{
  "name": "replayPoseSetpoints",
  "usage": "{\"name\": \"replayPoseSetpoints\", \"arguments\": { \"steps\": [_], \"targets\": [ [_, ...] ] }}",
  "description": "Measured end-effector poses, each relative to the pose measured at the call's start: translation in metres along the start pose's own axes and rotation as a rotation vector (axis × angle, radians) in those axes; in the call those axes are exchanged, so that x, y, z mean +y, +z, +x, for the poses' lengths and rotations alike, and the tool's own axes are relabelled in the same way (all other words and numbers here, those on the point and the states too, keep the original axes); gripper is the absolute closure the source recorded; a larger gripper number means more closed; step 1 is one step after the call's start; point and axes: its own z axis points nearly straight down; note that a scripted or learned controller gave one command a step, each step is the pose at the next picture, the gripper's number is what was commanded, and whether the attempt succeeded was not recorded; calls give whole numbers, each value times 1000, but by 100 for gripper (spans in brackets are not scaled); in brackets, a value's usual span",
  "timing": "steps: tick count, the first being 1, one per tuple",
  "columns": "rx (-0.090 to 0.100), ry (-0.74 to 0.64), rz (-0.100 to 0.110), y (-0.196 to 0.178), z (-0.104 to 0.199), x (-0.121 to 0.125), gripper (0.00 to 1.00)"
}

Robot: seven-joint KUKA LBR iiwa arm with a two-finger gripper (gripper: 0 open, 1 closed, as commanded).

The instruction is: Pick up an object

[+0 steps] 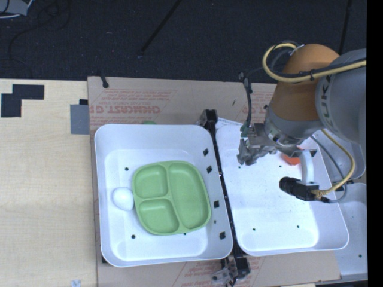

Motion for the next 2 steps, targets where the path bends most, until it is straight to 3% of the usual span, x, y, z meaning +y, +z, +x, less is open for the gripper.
{"name": "replayPoseSetpoints", "arguments": {
  "steps": [2],
  "targets": [
    [-1,0,0,-3,109,-15,100]
  ]
}}
